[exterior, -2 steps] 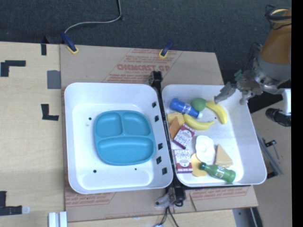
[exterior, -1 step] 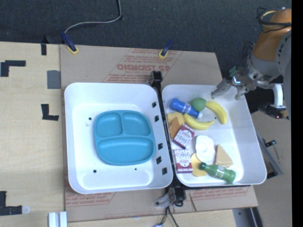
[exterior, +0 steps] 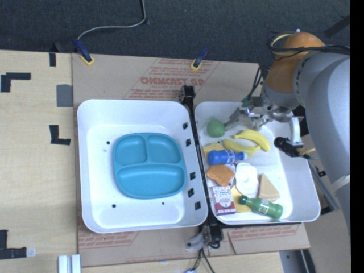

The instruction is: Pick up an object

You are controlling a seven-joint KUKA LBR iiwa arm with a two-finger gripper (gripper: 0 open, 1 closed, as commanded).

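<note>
In the right bin (exterior: 296, 201), the claw (exterior: 245, 114) hangs over the far edge, just beside a green ball (exterior: 215, 128) and two bananas (exterior: 250, 141); whether it is wide or narrow I cannot tell. The bananas look like light, stiff, smooth toys, best taken across the middle. Also here are one blue bottle (exterior: 224, 157), one green bottle (exterior: 261, 206), one cheese wedge (exterior: 268, 188), one white cup (exterior: 247, 178), one red carton (exterior: 223, 199) and perhaps a bread roll (exterior: 220, 174). The left bin (exterior: 94, 124) holds one blue divided plate (exterior: 149, 165).
</note>
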